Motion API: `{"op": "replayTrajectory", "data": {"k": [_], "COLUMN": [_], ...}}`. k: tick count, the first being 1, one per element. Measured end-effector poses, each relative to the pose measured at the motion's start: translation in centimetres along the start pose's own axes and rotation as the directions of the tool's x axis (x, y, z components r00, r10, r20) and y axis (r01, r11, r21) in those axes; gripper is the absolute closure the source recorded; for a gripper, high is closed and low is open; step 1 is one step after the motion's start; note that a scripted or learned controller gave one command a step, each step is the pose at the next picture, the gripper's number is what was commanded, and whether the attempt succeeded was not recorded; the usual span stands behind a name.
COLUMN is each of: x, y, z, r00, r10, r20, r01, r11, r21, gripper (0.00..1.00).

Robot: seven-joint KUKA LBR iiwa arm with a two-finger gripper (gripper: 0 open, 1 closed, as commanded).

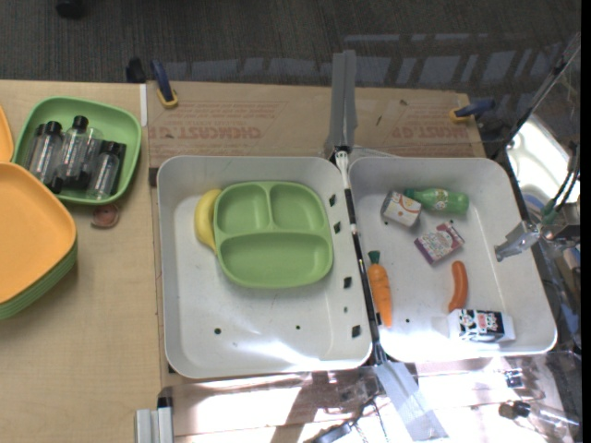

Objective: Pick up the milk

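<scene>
Desk with two white bins | milk carton (480,325) (cow-patterned) lies in right bin's (517,247) near corner | gripper (517,241) at that bin's right rim; finger state indiscernible.

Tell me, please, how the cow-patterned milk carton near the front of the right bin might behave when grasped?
The milk carton looks boxy and flat-sided, so it probably will not roll. It lies on its side close to the right bin's front wall, which may crowd a grasp. If it is paperboard, a hard squeeze could dent it.
</scene>
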State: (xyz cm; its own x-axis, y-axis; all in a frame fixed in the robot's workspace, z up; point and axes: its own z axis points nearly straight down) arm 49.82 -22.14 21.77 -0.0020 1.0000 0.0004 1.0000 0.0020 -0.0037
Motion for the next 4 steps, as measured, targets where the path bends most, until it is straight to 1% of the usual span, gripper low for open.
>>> {"op": "replayTrajectory", "data": {"k": [1, 2, 3, 4], "x": [2.0, 1.9, 6.5, 9.0], "y": [3.4, 3.3, 9.8, 7.4], "z": [12.6, 11.8, 12.6, 12.6], "r00": [0.992, 0.992, 0.871, 0.985], "r10": [-0.126, -0.122, -0.491, -0.172], "r20": [0.001, 0.001, 0.004, 0.001], "r01": [0.126, 0.122, 0.491, 0.172], "r11": [0.992, 0.992, 0.871, 0.985], "r21": [-0.003, -0.003, -0.004, -0.002], "gripper": [0.00, 1.00, 1.00, 1.00]}}
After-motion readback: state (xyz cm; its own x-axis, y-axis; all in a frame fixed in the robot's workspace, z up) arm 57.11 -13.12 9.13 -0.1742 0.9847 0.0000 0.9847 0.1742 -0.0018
